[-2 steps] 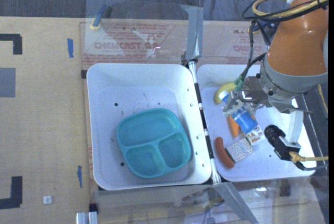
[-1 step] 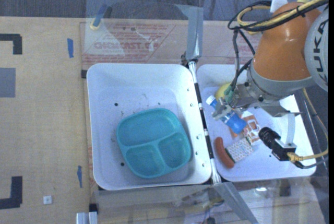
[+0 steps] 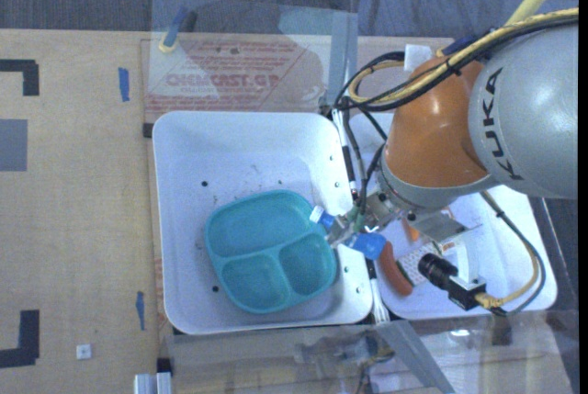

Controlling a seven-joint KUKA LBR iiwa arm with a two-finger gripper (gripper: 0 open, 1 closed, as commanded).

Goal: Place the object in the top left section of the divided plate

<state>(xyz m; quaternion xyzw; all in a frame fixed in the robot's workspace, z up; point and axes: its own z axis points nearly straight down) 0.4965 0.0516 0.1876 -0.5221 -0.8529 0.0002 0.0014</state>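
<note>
A teal divided plate lies in the lower middle of the left bin, with one long section at its top and two smaller ones below; all its sections look bare. My gripper hangs over the wall between the two bins, just off the plate's right rim. A blue object sits right under the gripper's lower side, and a small blue bit shows at its left tip by the plate's edge. Whether either one is held I cannot tell. The arm's orange band hides the wrist.
An orange-red elongated object lies in the right bin just below the blue object. The arm covers most of that bin. A clear sheet lies behind the left bin.
</note>
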